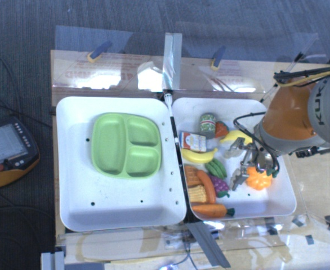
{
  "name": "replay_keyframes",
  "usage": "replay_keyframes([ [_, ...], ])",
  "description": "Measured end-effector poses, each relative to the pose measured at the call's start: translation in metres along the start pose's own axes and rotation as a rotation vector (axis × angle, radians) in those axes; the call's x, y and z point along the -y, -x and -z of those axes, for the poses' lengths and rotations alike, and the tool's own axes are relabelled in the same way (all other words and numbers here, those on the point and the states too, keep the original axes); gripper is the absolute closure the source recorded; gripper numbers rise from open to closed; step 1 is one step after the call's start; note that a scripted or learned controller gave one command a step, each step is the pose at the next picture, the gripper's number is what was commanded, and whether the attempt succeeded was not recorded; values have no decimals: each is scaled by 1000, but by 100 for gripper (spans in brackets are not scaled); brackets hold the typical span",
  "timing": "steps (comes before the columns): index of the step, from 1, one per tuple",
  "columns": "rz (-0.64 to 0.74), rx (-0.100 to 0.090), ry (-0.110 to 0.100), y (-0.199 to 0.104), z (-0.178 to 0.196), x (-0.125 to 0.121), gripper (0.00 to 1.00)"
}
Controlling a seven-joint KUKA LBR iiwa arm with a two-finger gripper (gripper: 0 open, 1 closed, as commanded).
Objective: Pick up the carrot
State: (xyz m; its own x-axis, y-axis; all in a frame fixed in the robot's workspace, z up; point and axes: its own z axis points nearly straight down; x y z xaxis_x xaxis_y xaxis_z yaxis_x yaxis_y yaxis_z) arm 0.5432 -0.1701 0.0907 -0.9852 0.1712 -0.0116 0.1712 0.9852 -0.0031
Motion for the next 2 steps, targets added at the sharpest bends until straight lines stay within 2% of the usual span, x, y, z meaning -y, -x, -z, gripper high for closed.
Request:
replay_keyframes([
  [1,2,7,-3,2,12,-1,100],
  [2,80,-11,2,-30,31,20,100],
])
